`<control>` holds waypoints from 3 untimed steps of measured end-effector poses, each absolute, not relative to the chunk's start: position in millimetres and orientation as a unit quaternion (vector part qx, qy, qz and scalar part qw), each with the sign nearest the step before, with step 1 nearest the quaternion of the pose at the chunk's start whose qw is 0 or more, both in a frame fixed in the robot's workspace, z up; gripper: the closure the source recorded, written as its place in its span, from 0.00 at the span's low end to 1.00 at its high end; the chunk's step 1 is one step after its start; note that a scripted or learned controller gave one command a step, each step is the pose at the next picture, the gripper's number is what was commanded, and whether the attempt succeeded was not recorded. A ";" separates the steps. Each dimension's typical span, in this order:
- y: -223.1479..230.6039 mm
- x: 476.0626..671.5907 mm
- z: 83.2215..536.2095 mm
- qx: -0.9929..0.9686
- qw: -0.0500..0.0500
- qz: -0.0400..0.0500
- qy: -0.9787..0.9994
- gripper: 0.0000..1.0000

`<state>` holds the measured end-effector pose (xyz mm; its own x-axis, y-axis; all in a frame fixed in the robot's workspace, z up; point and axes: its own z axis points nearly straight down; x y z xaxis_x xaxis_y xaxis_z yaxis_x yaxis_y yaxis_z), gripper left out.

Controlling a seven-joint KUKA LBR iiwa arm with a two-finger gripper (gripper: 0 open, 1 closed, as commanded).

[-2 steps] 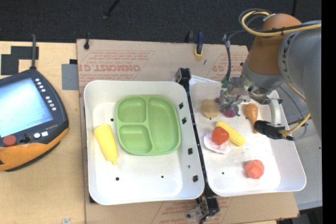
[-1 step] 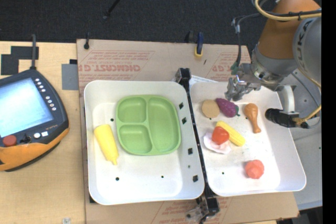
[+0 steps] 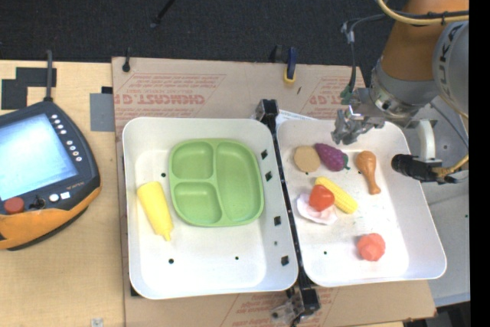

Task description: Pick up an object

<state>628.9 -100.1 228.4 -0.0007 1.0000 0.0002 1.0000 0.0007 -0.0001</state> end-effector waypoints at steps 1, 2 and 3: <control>-47.3 608.8 233.5 -0.706 0.002 0.000 -0.708 1.00; 6.7 604.7 220.8 -0.706 0.003 0.001 -0.708 1.00; 61.1 584.4 232.7 -0.705 0.003 0.001 -0.709 1.00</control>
